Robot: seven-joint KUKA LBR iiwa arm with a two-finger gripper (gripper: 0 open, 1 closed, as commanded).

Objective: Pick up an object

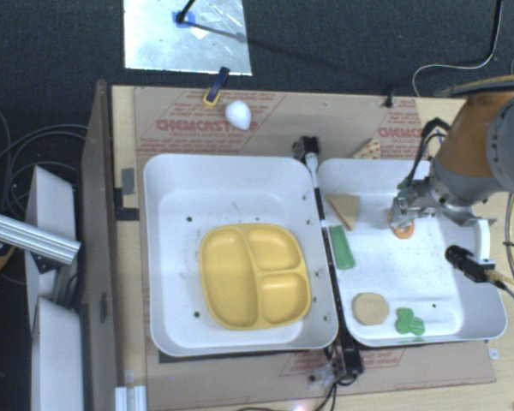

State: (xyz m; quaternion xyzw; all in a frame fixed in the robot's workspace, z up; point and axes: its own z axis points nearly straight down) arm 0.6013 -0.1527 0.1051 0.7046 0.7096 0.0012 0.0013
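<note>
Nearest you, along the front of the right bin (475, 311), you have a green leafy piece (409, 322) and, just to its left, a round tan cookie-like disc (370, 307). Level with these in the left bin (167, 229) sits a yellow divided plate (254, 275), lying flat with its three compartments facing up. Moving back in the right bin, you'll find a green oblong piece (340, 247) lying close along the wall it shares with the left bin, and behind that a tan wedge (345, 210) near the bin's rear left corner. The gripper (403, 221) is down in the rear half of the right bin, reaching in from your right, and a small orange object (403, 229) sits right at its tip; you cannot tell from this angle whether that object is actually between the jaws or merely beneath them, nor how wide they stand. Farther back, on the cardboard behind the left bin, a white egg-shaped object (238, 114) rests beside a small yellow and dark tool (215, 88).
</note>
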